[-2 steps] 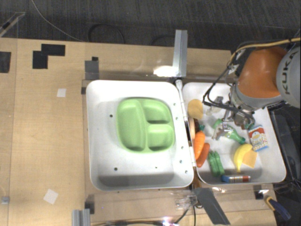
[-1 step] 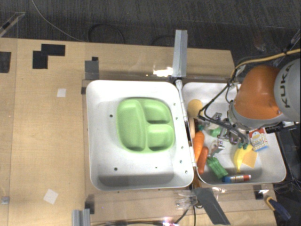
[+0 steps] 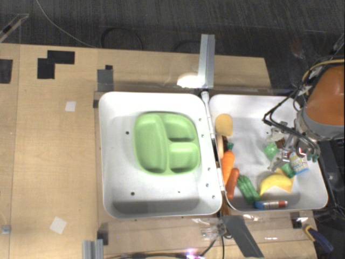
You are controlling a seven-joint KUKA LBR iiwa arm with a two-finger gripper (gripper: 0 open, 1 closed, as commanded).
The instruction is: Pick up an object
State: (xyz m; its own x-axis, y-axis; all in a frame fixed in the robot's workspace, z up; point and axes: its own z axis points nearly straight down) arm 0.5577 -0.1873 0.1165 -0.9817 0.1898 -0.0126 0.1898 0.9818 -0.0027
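Nearest in the right bin (image 3: 323,198) lie a marker (image 3: 274,204) and a banana (image 3: 276,183), light, stiff and smooth-skinned by my judgement, best pinched across its middle. Just beyond, the pincer (image 3: 288,154) hangs among small items beside a bottle (image 3: 298,164); its opening I cannot tell, and no label is legible.

The arm (image 3: 323,104) is grey with a broad orange band. Black cables loop beside it. Its gripper (image 3: 291,154) is silvery metal
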